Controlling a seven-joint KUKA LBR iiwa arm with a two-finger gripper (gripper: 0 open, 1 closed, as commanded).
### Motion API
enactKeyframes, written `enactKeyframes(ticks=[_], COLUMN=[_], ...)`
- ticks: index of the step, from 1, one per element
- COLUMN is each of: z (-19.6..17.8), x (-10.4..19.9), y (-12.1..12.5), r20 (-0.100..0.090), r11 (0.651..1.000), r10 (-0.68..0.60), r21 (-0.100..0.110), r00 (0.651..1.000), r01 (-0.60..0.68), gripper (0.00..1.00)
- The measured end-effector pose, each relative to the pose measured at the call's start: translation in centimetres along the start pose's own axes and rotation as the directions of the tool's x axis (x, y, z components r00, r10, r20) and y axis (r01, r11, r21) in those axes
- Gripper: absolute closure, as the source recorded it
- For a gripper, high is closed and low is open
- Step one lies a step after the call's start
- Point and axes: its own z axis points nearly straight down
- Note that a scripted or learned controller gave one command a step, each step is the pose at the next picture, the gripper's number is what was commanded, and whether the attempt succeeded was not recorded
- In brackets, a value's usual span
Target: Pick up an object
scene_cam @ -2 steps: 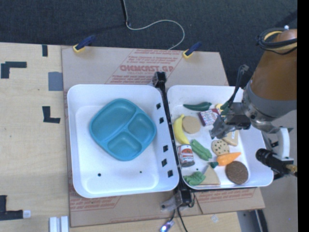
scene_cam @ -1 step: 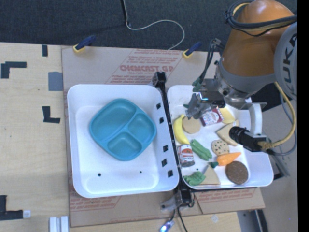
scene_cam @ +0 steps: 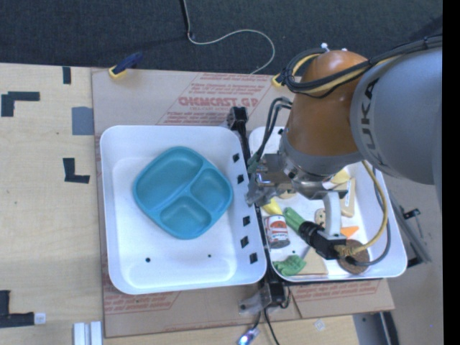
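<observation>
Small mixed objects (scene_cam: 316,232), heaped in the right white shallow bin (scene_cam: 392,261) just under the grey two-finger gripper (scene_cam: 269,189), could be missed or only nudged because they are crowded; the gripper's state cannot be told.

dark carpet (scene_cam: 86,13) behind a wooden bench (scene_cam: 43,214)
</observation>
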Motion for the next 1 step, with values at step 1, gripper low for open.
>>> enactKeyframes(ticks=[1], z=[-1.23], x=[-3.84], y=[-1.4], r20=[0.001], r11=[1.0], r10=[0.006], r21=[-0.007], r00=[1.0], r01=[-0.006], gripper=[1.0])
